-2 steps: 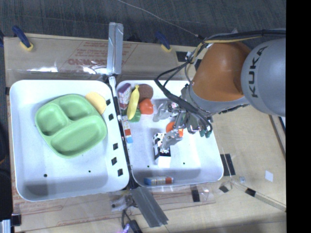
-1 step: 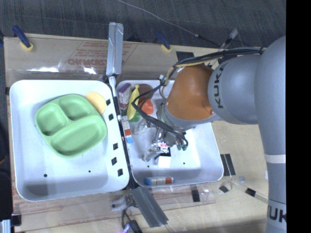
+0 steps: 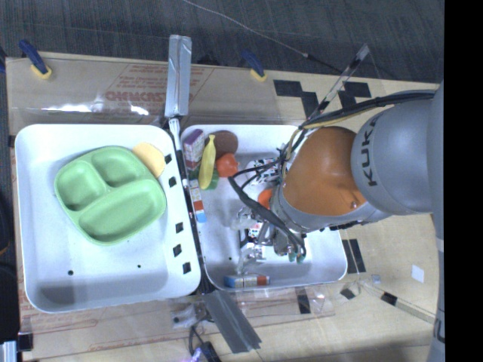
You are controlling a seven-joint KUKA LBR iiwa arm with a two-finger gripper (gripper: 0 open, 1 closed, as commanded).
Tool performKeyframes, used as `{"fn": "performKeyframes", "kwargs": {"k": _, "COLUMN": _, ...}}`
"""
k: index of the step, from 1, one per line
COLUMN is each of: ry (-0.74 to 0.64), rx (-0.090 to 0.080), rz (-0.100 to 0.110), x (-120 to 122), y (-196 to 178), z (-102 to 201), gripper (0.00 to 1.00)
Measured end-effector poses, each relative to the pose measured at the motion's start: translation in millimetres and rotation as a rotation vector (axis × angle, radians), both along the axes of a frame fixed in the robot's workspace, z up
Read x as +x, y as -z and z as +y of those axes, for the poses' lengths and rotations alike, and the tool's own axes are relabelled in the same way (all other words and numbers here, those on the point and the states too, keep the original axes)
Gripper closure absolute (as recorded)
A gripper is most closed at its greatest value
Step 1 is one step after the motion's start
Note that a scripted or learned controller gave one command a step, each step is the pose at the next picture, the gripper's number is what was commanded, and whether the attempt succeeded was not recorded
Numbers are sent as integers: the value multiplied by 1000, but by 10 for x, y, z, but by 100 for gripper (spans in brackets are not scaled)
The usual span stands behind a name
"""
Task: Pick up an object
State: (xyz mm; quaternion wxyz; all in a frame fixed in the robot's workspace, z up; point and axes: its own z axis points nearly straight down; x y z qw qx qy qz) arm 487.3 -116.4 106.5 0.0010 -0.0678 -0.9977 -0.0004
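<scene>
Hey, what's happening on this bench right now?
A grey and orange arm reaches into the right bin, its tool low near the bin's middle. A banana, a tomato and other small items lie at that bin's far left corner, and a marker lies by its near wall. The left bin holds a green tray. Nothing looks gripped yet.

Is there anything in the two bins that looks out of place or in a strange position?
Nothing looks spilled or damaged. One small oddity: a yellow piece leans on the rim of the green divided plate in the left bin, not in a compartment. In the right bin, the banana and other toy foods crowd the far-left corner.
</scene>
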Motion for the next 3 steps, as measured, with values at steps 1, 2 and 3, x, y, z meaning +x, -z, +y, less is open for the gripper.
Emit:
{"fn": "performKeyframes", "kwargs": {"k": 1, "ry": 48, "rx": -1, "rz": -3, "x": 894, "y": 147, "z": -254, "gripper": 0}}
{"fn": "performKeyframes", "kwargs": {"k": 2, "ry": -69, "rx": 0, "rz": -1, "x": 502, "y": 150, "z": 153, "gripper": 0}}
{"fn": "performKeyframes", "kwargs": {"k": 3, "ry": 21, "rx": -1, "rz": -4, "x": 1115, "y": 136, "z": 113, "gripper": 0}}
